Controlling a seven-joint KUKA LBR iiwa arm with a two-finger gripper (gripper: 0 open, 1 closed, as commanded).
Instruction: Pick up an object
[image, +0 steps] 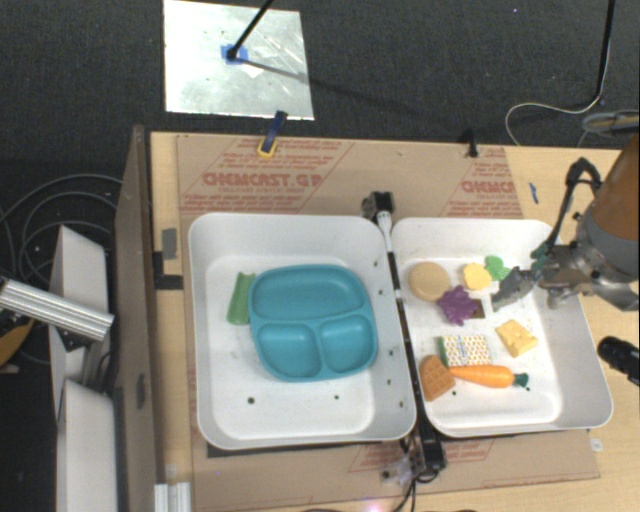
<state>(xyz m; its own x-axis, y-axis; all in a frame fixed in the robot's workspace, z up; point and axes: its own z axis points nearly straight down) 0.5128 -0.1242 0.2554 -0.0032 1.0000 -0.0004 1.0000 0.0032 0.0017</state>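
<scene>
"CHEMCAST GP" is printed in red on the brown sheet (300, 170) under both bins. The toy foods are gathered in the right bin (575, 400): a carrot (482, 377), purple grapes (459, 304), a tan round piece (430, 280). The gripper (512, 287) is seen just right of the grapes; whether it is released or clenched cannot be told. A blue divided tray (312, 320) sits in the left bin (215, 300).
</scene>
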